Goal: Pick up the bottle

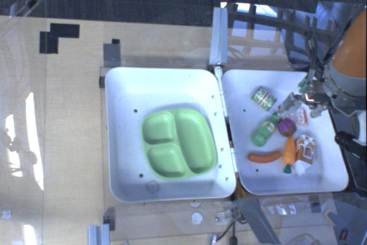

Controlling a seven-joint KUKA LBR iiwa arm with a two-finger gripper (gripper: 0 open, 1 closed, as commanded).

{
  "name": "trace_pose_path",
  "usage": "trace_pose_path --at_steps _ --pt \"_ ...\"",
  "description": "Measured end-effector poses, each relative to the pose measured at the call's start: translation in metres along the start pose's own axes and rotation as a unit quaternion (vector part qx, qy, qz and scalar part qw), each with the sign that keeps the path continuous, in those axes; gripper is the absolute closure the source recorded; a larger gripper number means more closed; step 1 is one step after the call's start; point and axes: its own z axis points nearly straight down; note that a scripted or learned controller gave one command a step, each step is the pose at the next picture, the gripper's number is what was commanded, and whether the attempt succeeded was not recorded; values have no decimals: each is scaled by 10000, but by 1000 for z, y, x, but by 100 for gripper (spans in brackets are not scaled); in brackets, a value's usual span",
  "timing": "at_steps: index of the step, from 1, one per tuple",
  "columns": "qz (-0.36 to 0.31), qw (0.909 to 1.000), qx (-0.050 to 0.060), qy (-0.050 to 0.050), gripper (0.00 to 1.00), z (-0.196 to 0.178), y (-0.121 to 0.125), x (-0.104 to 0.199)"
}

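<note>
Hovering over the upper right part of the right-hand bin point(241, 178), the hand point(298, 101) of the grey arm sits above a tight cluster of small items, its dark fingers spread partway with nothing between them. The bottle point(265, 131), green and lying on its side, rests near the middle of that bin, just below and to the camera's left of the hand, its upper end touching or almost touching a purple onion-like piece point(287, 127). Such crowding matters: a closing grasp aimed at the bottle's neck could catch the purple piece instead, so the free lower body looks the safer target. Below the bottle lies a red sausage point(264, 156), apart from it; beside that stands a carrot point(289, 152) against a small printed carton point(305, 148). A green-and-red can point(264, 97) lies alone toward the bin's upper left. The left-hand bin point(123, 123) carries a green divided tray point(179, 142), set centrally. Both bins sit on the pale table point(57, 140). Judged from this arrangement, the pick is not yet made.
</note>
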Motion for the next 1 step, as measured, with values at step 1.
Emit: trace_pose_path --at_steps 1 --pt "-1385 9904 1 3 0 115 13 13"
